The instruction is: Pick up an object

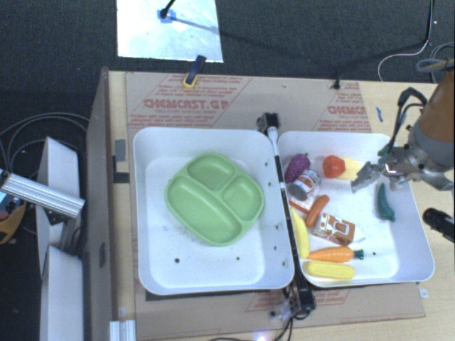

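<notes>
Several toys crowded the right bin (419, 258) at lower right, so the gripper (371, 174) hovered wide, holding nothing, beside the tomato (333, 166).

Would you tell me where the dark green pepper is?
The dark green pepper lies in the right bin, near its right wall, just below the gripper.

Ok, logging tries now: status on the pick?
Pincer over right bin, nothing between fingers. Tomato nearest, untouched. Green pepper lies just beside.
</notes>
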`<state>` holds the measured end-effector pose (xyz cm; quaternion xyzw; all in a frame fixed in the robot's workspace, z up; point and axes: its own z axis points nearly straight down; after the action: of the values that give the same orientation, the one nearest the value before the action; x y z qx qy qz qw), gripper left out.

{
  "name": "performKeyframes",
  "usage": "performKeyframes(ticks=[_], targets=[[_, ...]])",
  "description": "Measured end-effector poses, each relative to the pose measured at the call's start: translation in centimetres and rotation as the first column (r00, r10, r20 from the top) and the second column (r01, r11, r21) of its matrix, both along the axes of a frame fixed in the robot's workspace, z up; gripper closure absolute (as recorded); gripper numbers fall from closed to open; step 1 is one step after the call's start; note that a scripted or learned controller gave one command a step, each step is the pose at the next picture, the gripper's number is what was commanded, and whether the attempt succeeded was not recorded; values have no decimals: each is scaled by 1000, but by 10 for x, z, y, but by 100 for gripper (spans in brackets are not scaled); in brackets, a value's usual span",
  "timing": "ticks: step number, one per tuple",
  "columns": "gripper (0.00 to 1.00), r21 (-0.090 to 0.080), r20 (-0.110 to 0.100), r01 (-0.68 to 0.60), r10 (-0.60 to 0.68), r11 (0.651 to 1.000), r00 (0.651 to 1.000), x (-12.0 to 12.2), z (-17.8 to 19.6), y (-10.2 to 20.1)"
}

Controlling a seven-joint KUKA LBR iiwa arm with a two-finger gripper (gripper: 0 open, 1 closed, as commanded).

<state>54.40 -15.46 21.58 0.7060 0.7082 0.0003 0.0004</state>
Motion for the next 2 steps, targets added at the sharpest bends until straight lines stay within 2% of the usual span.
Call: performKeyframes(ticks=[1,2], targets=[[0,1,-3,-6,6,1000,1000,66,-114,36],[0,-4,25,5,-5,1000,1000,26,-124,40]])
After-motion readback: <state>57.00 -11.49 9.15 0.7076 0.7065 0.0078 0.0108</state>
